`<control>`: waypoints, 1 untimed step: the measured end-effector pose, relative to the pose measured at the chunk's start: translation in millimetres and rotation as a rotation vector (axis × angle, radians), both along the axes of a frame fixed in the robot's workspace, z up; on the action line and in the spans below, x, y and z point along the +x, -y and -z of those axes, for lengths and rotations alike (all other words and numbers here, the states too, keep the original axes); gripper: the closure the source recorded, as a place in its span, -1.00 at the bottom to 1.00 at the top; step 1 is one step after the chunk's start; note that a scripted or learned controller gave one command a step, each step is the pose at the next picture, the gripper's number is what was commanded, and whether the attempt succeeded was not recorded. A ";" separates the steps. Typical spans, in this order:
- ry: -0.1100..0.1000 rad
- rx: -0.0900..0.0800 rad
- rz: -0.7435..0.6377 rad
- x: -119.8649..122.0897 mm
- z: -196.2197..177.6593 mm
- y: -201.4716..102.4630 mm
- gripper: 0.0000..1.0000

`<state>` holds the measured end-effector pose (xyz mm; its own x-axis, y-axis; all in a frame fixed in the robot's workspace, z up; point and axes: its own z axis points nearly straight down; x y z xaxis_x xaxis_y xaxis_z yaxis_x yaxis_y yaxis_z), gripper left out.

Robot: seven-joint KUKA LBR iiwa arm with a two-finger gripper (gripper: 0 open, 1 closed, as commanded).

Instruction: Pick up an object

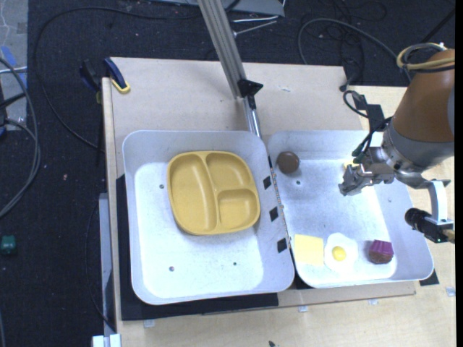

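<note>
Where the counter (318, 78) carries two white bins side by side, the left bin (145, 266) holds a yellow tray (214, 191) with three compartments, lying flat near its middle. The right bin (318, 150) holds four small things: a brown ball (288, 163) near its upper left corner, and along its lower edge a yellow block (309, 249), a fried egg (339, 254) just beside it, and a purple piece (380, 251) further right. The arm (427, 107) reaches in from the right, its gripper (352, 184) hanging over bare floor in the right bin's upper middle. The ball lies to the left of the fingers and a little above them, apart from them; the egg, block and purple piece lie below, well apart. Whether the fingers are spread or closed is too small to tell; nothing shows between them.
</note>
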<state>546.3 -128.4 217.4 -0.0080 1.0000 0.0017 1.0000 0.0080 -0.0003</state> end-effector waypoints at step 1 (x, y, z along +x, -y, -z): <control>0.001 0.000 -0.001 -3.7 -12.1 -55.7 1.00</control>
